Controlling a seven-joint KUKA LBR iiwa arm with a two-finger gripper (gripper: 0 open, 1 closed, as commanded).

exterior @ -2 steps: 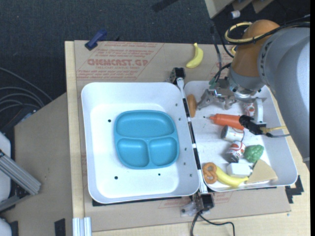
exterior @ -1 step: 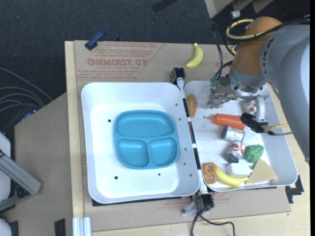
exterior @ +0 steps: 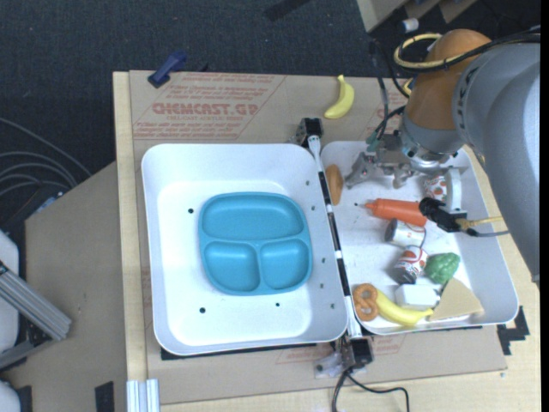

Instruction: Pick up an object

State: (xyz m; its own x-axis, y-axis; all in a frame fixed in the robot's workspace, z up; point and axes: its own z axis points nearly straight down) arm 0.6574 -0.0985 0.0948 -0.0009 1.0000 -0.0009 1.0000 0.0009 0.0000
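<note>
Objects for the pick lie crowded in the right bin, and the tool hangs over that bin's far end on the grey arm, which reaches in from the right with its orange band above the wrist. From this slant I cannot tell whether the tool is open or closed. Just on the near side of the tool lies an orange carrot, pointing left and right across the bin. A brown oval piece sits against the bin's left wall, to the left of the tool. Nearer than the carrot come a small grey cylinder and a dark can with red and white on it, with a green leafy piece just to its right. At the near end, a pretzel lies by the left wall, a yellow banana curves beside it, a white block touches the banana, and a beige wedge fills the near right corner. The left bin holds a blue divided plate lying flat in its middle. On the worktop beyond the bins, a second banana lies apart from the tool, and a blue object rests at the far left corner.
</note>
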